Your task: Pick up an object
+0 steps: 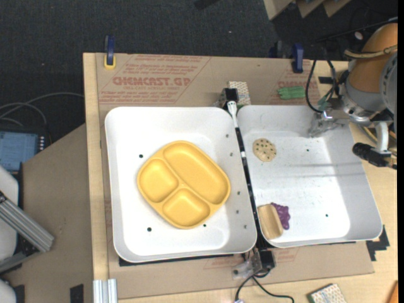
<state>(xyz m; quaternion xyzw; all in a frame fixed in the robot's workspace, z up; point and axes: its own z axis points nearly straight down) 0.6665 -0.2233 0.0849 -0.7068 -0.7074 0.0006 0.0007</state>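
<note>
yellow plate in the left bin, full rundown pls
The yellow plate is a rounded, squarish dish split by raised ridges into three compartments: one large at the upper right, two smaller at the left and bottom. It looks like smooth, glossy plastic, with nothing lying in it. It lies flat and right way up, turned at a slant to the bin's sides, near the middle of the left bin, resting on the bin's white floor. Nothing else touches it; the gripper is over the right bin's far corner.

You see two smooth white plastic bins (126,232) with a slight sheen. The yellow divided plate (183,183) looks like glossy plastic. The tabletop (151,81) looks like matt brown printed cardboard. The cookie (264,148) looks rough and speckled.
</note>
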